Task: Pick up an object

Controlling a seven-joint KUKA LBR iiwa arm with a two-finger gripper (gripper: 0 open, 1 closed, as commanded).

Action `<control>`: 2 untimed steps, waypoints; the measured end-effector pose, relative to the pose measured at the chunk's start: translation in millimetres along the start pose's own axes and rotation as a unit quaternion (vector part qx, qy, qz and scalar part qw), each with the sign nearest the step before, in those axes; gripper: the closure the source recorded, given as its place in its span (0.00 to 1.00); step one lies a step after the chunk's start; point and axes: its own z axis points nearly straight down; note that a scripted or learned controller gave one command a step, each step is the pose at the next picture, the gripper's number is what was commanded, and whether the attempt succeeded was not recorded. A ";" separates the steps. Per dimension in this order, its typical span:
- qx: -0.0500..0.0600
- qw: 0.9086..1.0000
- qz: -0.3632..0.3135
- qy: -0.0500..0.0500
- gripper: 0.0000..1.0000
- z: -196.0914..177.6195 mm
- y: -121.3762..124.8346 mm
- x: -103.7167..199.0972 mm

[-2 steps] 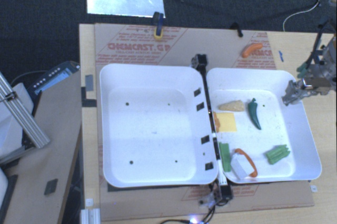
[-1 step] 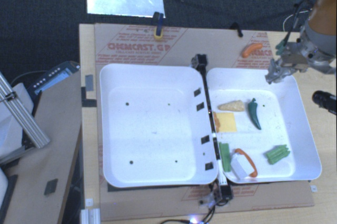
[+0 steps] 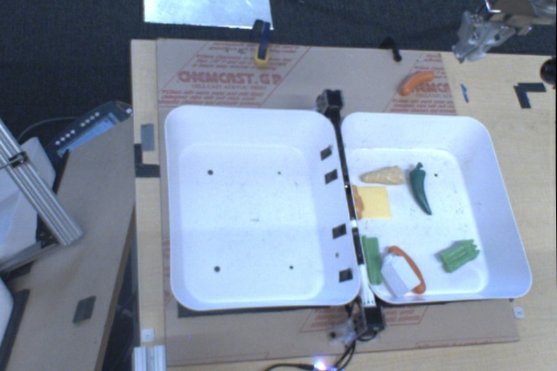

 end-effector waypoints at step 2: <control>0.015 1.000 0.003 0.003 1.00 123.8 -12.6 28.4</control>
